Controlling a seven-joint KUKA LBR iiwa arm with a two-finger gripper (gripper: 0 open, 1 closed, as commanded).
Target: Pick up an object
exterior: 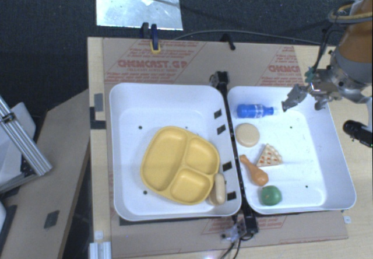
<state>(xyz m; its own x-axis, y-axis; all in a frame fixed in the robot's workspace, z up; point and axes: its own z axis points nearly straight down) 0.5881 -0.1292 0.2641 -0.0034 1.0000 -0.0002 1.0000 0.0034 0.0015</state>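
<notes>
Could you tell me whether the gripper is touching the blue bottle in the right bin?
Apart. The camera view shows bare white bin floor between the gripper and the blue bottle, which lies left of it.

Gripper (304, 95) sits above the right bin's (335, 158) far edge, fingers spread, nothing between them. Blue bottle (254, 111) lies just left of the fingertips, cap end toward them, not touching. Further out and nearer the camera: round beige disc (247, 134), wedge-shaped slice (270, 156), orange drumstick (254, 171), green ball (270, 195). Well left of the fingers, left bin (125, 153) holds a yellow divided tray (180, 164) with a beige roll (219, 188) at its near right corner.
</notes>
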